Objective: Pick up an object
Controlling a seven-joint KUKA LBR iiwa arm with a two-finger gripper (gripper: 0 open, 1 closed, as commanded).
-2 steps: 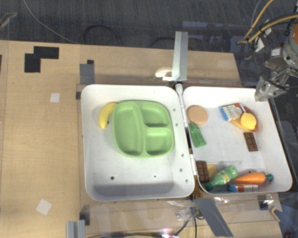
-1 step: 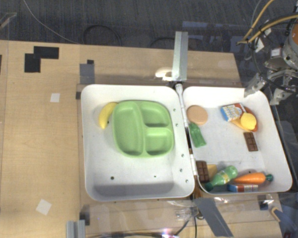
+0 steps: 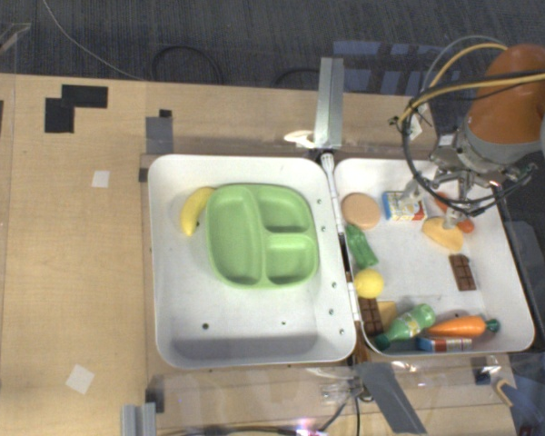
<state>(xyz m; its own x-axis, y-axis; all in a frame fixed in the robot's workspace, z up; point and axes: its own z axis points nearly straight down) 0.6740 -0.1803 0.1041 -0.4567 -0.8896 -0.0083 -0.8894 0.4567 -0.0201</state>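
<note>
Where bins meet, claw (image 3: 458, 205) above cheese wedge (image 3: 444, 234)

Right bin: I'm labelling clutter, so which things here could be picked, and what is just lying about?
Pickable: tan round cookie, yellow lemon, orange carrot, brown chocolate bar; hand above.

Lying about: green divided plastic tray, yellow banana.

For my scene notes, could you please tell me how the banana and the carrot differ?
The banana is yellow and curved; the carrot is orange and straight. The banana lies in the left bin against the green tray; the carrot lies in the right bin by its near edge, among other items. Both are elongated and lie flat.
</note>
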